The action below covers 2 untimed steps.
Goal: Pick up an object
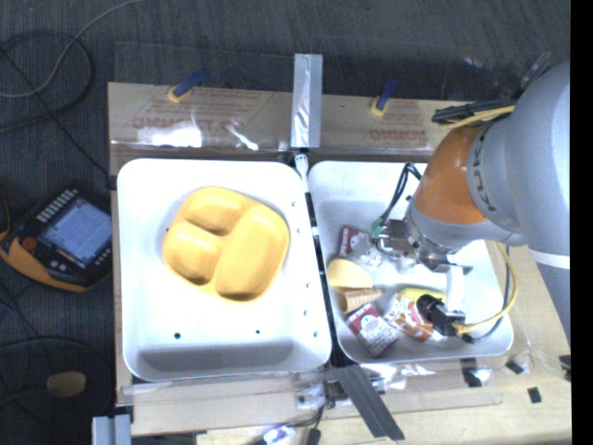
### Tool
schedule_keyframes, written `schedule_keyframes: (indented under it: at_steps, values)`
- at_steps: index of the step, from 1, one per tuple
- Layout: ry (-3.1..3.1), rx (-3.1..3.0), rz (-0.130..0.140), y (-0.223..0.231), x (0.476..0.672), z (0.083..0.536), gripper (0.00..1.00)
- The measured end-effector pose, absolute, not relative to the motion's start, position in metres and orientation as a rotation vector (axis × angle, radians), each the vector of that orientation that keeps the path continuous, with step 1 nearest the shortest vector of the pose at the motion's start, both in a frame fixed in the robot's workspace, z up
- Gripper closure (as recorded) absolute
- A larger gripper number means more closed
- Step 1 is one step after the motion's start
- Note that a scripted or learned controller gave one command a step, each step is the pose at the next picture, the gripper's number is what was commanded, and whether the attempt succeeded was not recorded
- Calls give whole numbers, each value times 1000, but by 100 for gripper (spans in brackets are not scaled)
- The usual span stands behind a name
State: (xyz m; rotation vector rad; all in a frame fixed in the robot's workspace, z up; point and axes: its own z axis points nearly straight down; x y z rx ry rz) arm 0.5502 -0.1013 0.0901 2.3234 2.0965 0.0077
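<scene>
Arm [519, 165] over the right bin [366, 193], entering from the right. Gripper [395, 243] sits low near the bin's middle; whether it is spread or pressed together cannot be told. Candidate objects lie loose on the bin floor: red packet [352, 241] just left of the gripper, yellow wedge [346, 272] and cone [360, 297] below it, white packet [372, 328] and orange packet [408, 313] by the near wall. Left bin [148, 327] holds a yellow lump [225, 241], well apart.

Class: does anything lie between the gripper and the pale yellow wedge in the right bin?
Nothing visible does. The gripper hangs beside the pale yellow wedge; the dark red packet lies next to them, not between.
</scene>
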Motion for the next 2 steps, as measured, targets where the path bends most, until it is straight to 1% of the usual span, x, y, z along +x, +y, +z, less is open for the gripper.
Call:
schedule_keyframes:
  at_steps: [1,2]
  values:
    - [2098,2323,13,-100,552,100,100]
    - [2099,2323,13,-100,552,100,0]
